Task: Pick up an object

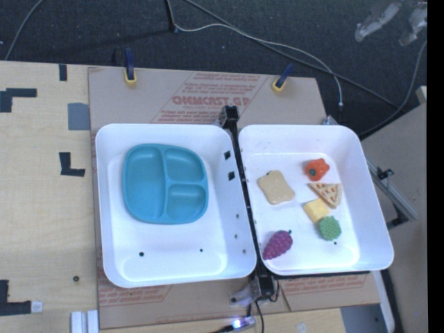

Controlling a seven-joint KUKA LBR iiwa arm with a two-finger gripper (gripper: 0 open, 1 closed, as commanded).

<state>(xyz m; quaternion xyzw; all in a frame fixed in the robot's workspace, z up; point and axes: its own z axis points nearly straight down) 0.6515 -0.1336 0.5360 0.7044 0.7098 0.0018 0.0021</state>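
The right bin (368, 179) holds several toy foods: a tan toast slice (276, 186), a red pepper (317, 168), a pizza wedge (327, 193), a yellow cheese block (315, 210), a green broccoli piece (329, 227) and a purple grape bunch (277, 243). My gripper (390, 30) hangs high at the top right, over the dark floor beyond the bench and far from the bins. Its two grey fingers are spread apart with nothing between them.
A blue divided plate (166, 184) lies in the left bin (111, 241). A black divider (239, 186) runs between the bins. Cables (208, 26) cross the dark floor behind the bench. Two clamps (130, 71) pin the cardboard sheet.
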